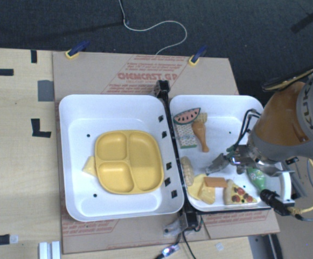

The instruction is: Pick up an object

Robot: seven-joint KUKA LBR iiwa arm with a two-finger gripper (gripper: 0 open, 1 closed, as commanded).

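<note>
Two white bins sit side by side; the gripper (221, 163) hangs low in the right bin (221, 104), fingers slightly parted with nothing between them. Just beyond the tips lies a corn cob (187, 170); a cheese wedge (206, 190), an orange block (215, 182) and a pizza slice (237, 194) lie close below. A drumstick (201, 133) and watermelon slice (187, 116) lie above. A green piece (256, 178) sits under the wrist. A yellow divided plate (128, 162) occupies the left bin (72, 144), well apart.
</note>
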